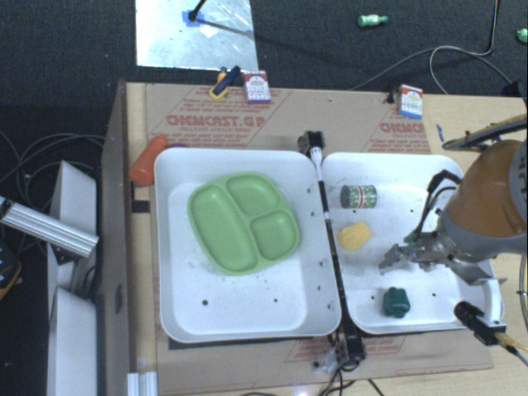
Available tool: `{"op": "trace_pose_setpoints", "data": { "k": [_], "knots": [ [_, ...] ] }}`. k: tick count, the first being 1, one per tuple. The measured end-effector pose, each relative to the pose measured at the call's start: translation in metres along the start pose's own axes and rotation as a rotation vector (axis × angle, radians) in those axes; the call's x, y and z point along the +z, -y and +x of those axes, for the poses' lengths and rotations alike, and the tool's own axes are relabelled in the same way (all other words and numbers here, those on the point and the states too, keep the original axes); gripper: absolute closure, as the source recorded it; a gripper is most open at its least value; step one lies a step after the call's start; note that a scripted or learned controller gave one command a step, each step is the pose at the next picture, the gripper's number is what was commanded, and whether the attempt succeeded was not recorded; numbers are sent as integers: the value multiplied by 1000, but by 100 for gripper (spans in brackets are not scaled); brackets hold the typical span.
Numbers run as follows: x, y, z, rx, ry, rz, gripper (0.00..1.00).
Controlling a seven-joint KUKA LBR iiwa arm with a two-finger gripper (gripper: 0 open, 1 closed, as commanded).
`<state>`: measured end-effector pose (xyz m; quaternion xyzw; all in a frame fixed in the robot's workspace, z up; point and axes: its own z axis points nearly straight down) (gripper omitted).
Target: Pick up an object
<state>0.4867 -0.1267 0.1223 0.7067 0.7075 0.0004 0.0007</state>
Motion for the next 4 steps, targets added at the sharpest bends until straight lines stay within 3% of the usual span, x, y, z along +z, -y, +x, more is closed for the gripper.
{"op": "trace_pose_setpoints", "data": {
  "k": [1,2,3,4],
  "knots": [
    [7,0,24,-2,-1,1,0],
    [3,0,-5,1,0,0,0],
    [38,0,14,-1,0,0,0],
    [7,0,10,-1,0,-1,0]
  ]
}}
